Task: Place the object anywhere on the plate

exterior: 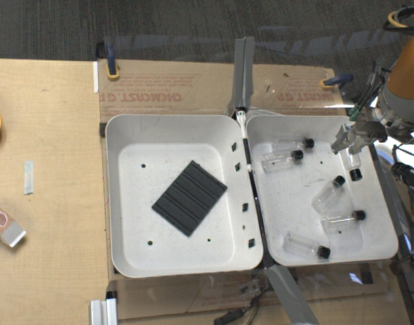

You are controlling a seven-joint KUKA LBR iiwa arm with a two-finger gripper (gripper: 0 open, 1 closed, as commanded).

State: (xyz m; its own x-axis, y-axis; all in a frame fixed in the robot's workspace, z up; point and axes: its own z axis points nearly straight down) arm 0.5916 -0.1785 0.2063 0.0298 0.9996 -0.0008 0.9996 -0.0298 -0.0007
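A dark grey ridged plate [190, 198] lies at a slant in the middle of the left bin [119, 181]. Several clear vials with black caps lie in the right bin [383, 242]. My gripper [349, 145] hangs over that bin's far right side. One clear vial [353, 164] points down from between its fingers, black cap lowest, and the gripper looks shut on its upper end. Other vials lie at the far middle [283, 158], in the centre [329, 193], at the right [343, 219] and at the near edge [305, 247].
A grey divider post [243, 73] stands behind the gap between the bins. Clamps [111, 65] [335, 82] hold cardboard at the back. A small tube [5, 226] and a grey strip [28, 178] lie on the wooden bench at the left.
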